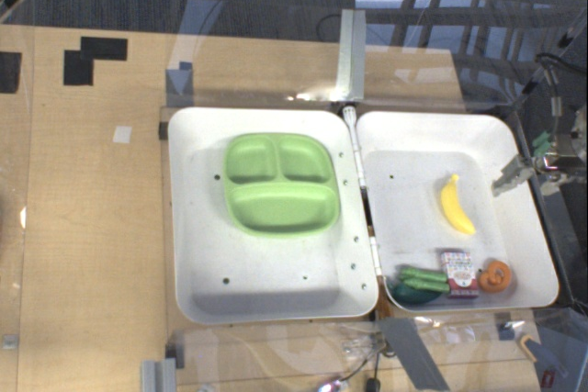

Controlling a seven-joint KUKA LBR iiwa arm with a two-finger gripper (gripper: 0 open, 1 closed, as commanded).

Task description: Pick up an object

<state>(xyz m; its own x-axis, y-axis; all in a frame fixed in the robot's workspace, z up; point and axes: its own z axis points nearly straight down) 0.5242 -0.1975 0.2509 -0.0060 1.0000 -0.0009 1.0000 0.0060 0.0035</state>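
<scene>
Seen from the fixed camera above the counter (92,197): two white bins side by side, the left bin (197,289) carrying a green divided plate (279,183) laid flat near its middle, probably parked there as a large item that needs the whole floor of the bin. In the right bin (404,151), a yellow banana (457,206) lying alone toward the right half, well apart from the walls, so with free room around it for a grasp from above. Along the near wall of the same bin, a crowded row: a green vegetable-like item (421,282), just beside it a small red and white packet (458,272), then an orange round item (496,276) near the corner; likely slid down against that wall, which leaves little space between them. At the right rim of the right bin, the hand (511,177) hanging on the arm that enters from the right, over the rim and not over any item, close to the banana but apart from it. Too small and too much in shadow to say if open or closed; cannot tell. Nothing seen between its tips. Judged as an early step: no item lifted yet, banana judged the easiest target, the packed row the more risky one.
</scene>
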